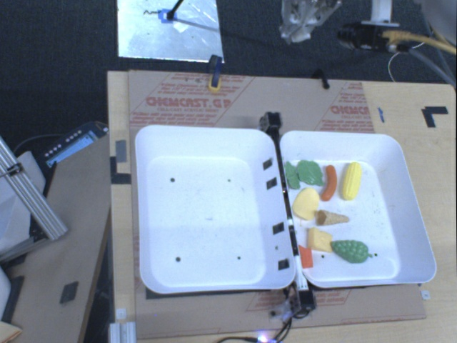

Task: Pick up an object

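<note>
The right bin (400, 191) holds several toy foods: a green leaf (308, 171), a red sausage (329, 182), a yellow corn cob (351, 180), a pale yellow round piece (306, 204), a small cone (332, 218), a cheese wedge (320, 240), a bumpy green piece (350, 250) and a small orange piece (305, 256) by the divider. My gripper (298, 18) hangs high at the top of the view, well behind the bins, with nothing visible between its fingers.
The left bin (200, 206) lies beside the right one, joined by a black clipped divider (284, 204). A shiny metal sheet (170, 20) lies at the back left. Cables (407, 41) trail at the top right. A grey device (71, 143) sits left of the bench.
</note>
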